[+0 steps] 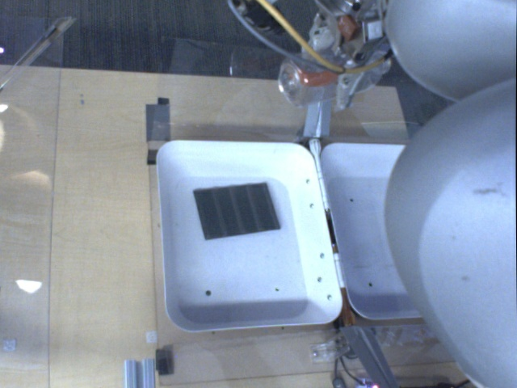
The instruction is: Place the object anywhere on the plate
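Note:
A dark grey ribbed square plate (237,210) lies flat in the left white bin (186,297), toward its back left. My gripper (327,95) hangs above the bench's far side, just beyond the back edge where the two bins meet. A clear, glass-like object (296,83) with a reddish glint shows right at the gripper's left side, well above and behind the plate. I cannot tell whether the object is gripped. Yellow and white cables loop over the wrist.
The bulky grey arm covers most of the right bin (355,217) and the frame's right side. A narrow divider (331,241) separates the bins. Black brackets (159,120) sit by the left bin's back corner. Wooden bench (81,217) stretches to the left.

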{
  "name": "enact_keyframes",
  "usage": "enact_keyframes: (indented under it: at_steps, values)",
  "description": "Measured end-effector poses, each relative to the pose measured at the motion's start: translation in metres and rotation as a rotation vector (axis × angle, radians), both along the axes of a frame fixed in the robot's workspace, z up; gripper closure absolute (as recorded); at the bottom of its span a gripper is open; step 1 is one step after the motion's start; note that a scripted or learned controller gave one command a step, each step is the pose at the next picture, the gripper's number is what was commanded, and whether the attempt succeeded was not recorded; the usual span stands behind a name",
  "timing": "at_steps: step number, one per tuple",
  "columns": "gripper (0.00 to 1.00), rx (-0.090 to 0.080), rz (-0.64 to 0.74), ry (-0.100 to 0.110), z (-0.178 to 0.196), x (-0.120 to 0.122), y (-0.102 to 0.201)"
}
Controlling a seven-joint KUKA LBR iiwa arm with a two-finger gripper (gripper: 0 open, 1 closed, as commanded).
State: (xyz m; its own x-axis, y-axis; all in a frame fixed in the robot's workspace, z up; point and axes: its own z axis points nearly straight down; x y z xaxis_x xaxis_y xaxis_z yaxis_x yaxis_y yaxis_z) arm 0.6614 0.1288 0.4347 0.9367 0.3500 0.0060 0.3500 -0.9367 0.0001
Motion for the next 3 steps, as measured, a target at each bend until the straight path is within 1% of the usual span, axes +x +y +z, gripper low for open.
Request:
enact_keyframes:
  at_steps: [1,2,3]
  values:
    - [0.00,0.000,-0.156,0.001,0.000,-0.001,0.025]
    - [0.00,0.001,-0.156,0.000,0.000,0.002,0.078]
    - [1.00,0.002,-0.160,-0.004,0.010,0.003,0.075]
